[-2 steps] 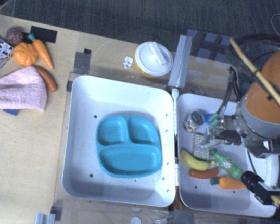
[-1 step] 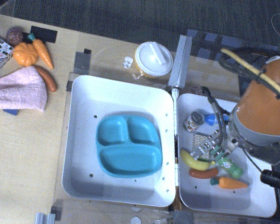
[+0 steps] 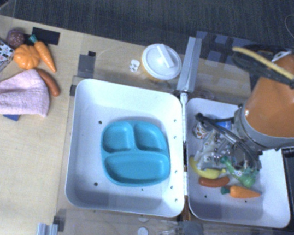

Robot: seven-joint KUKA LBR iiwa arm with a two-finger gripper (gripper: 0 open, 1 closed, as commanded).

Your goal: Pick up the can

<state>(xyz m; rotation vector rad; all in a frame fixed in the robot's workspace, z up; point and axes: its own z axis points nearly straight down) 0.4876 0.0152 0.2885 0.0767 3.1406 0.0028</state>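
Camera view: two shallow white plastic bins are seen side by side on a pale wooden bench (image 3: 16,176).
Arm: the grey arm with the orange band (image 3: 283,97) is reached in from the right and hung over the right bin (image 3: 275,217).
Gripper: the gripper (image 3: 223,154) is seen low in the right bin, amid clutter; whether it is spread or closed cannot be told, and nothing is seen to be held.
Can: the small shiny metal can (image 3: 204,131) is judged to lie at the far left of the right bin, just left of and beyond the gripper; its long axis cannot be made out.
Clutter: a smooth yellow toy banana (image 3: 207,172), a red toy sausage (image 3: 214,181) and an orange toy carrot (image 3: 243,193) are lying near the gripper, on its near side.
Left bin: a turquoise divided plastic plate (image 3: 136,152) is set in the left bin (image 3: 84,132).
Next move: a short shift left and far is judged needed.
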